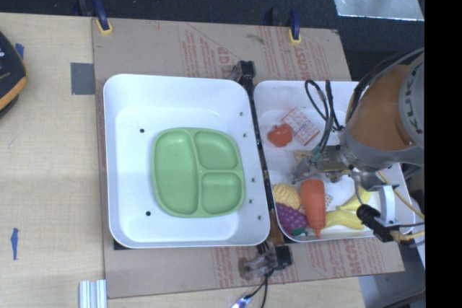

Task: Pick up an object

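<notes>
Two bins on the tabletop: gripper (pixel 317 168) low in the right bin (pixel 268 94) by the tabletop's right edge, just above the carrot (pixel 313 204), presumably to grab it; finger spread unclear, nothing visibly held.

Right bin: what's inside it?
The right bin holds a red tomato, printed packet, carrot, corn, grapes and banana. The arm covers its right part.
</notes>
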